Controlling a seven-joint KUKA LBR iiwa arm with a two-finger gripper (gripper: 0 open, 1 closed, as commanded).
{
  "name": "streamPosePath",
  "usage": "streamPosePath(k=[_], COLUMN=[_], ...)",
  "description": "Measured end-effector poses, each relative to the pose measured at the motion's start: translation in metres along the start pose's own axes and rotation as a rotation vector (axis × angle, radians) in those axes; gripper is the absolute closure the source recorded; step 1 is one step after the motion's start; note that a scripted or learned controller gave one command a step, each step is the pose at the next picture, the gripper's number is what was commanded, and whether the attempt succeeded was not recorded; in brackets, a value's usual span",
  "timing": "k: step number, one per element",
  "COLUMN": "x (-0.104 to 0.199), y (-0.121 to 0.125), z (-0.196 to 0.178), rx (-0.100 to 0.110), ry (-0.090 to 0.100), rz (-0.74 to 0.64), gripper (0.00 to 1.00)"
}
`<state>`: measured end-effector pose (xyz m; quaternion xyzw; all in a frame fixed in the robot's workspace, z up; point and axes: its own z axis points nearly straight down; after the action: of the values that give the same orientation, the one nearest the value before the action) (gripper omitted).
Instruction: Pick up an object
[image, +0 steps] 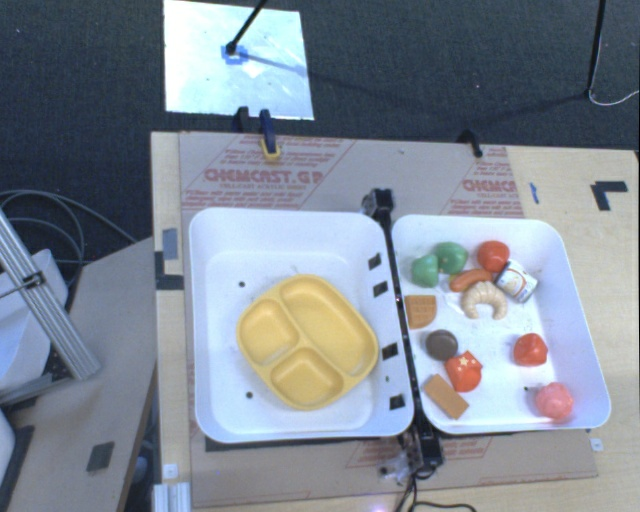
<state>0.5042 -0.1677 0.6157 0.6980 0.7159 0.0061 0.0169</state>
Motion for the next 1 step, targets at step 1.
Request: streamPosePath(k=[1], x=[-0.0006], y=[0.0004], z=[-0.0116], rx=[-0.004], ry=[-0.002], rz=[-0.002], gripper=[1.00])
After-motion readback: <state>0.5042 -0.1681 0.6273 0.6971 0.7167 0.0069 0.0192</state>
